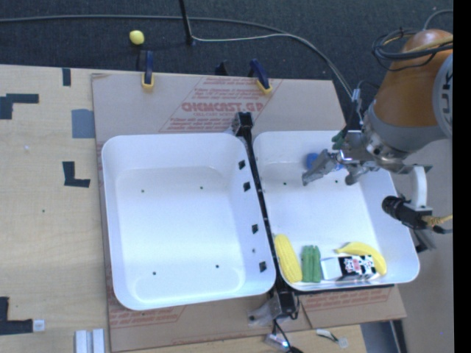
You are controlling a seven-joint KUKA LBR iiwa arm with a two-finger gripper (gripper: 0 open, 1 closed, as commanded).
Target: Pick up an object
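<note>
**Gripper over the right bin's far end**

You see the gripper (333,169) above the right bin (324,212), fingers spread, nothing between them. A blue object (313,158) lies just beside it. Along the near wall sit a corn cob (288,257), green piece (311,263), banana (362,251) and a black-and-white item (353,267).
</note>
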